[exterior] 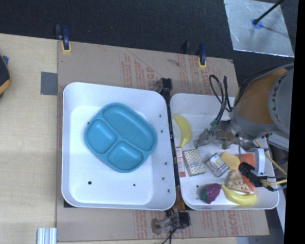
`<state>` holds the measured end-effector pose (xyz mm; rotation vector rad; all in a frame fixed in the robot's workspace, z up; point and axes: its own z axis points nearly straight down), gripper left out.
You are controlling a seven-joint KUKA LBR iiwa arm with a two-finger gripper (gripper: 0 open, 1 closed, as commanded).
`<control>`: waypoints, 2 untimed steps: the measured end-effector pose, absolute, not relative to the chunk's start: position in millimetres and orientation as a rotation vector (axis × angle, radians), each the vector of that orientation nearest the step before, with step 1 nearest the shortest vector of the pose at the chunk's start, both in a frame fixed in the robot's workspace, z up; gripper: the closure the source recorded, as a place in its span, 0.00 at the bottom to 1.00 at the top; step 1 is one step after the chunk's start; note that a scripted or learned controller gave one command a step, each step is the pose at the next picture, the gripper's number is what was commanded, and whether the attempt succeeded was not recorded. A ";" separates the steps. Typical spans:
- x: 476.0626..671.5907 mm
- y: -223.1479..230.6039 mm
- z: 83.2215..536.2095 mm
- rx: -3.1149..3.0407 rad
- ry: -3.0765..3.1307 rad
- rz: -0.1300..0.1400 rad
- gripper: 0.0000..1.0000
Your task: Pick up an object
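The arm reaches in from the right over the right bin (195, 102), its gripper (216, 137) low above the bin's upper middle; whether the tool is apart or together I cannot tell, and nothing shows between its tips. The things to pick lie crowded in this bin: a banana (183, 130) against the left wall, a checkered packet (194, 161) just below it, a small box (218, 164) beside that, a purple fruit (209, 192) near the front, and a second banana (239, 196) at the front right with a pizza slice (239, 180) touching it. The left bin (71, 191) holds a blue divided plate (121, 136). The likeliest trouble is the crowding: a descent could land between items and close on nothing, or nudge a neighbour aside. The banana against the wall leaves little room on that side, and the flat packet may offer nothing to pinch.
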<state>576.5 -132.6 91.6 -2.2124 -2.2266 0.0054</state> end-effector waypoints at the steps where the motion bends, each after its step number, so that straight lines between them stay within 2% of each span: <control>1: 475.3 -121.8 91.1 -2.213 -2.224 0.004 0.00; 2: 525.9 -95.4 91.7 -2.214 -2.226 0.004 0.00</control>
